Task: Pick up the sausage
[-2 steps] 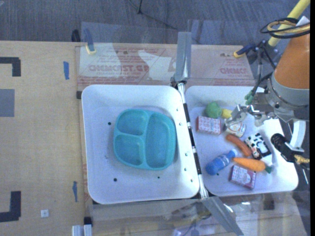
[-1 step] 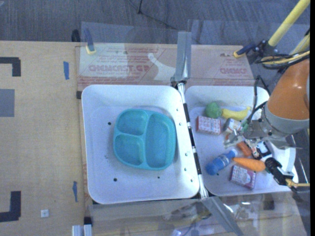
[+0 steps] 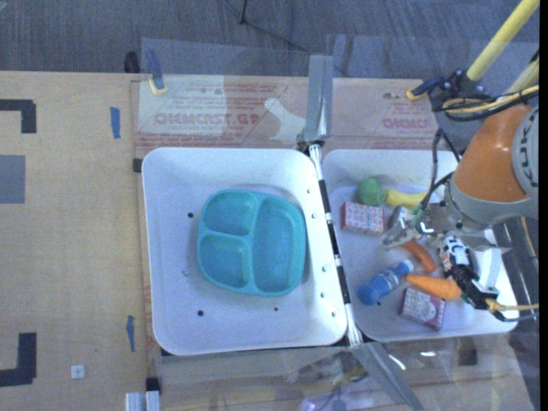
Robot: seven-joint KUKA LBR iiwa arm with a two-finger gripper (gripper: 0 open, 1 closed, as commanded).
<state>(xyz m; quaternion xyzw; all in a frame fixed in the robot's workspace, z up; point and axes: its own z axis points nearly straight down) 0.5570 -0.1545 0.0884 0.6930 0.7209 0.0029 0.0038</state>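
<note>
The sausage (image 3: 419,254) is a short orange-red piece lying in the right bin (image 3: 347,171), near its middle. My gripper (image 3: 404,229) hangs low over that bin, just up and left of the sausage and close to its upper end. I cannot make out whether it touches the sausage. The grey wrist with its orange band (image 3: 497,165) comes in from the right above it and hides part of the bin's right side.
Around the sausage lie an orange carrot (image 3: 437,287), a blue bottle (image 3: 380,283), a pink box (image 3: 424,308), a red-and-white box (image 3: 363,218), a green fruit (image 3: 372,189) and a yellow banana (image 3: 403,199). The left bin (image 3: 171,315) holds a teal divided plate (image 3: 253,241).
</note>
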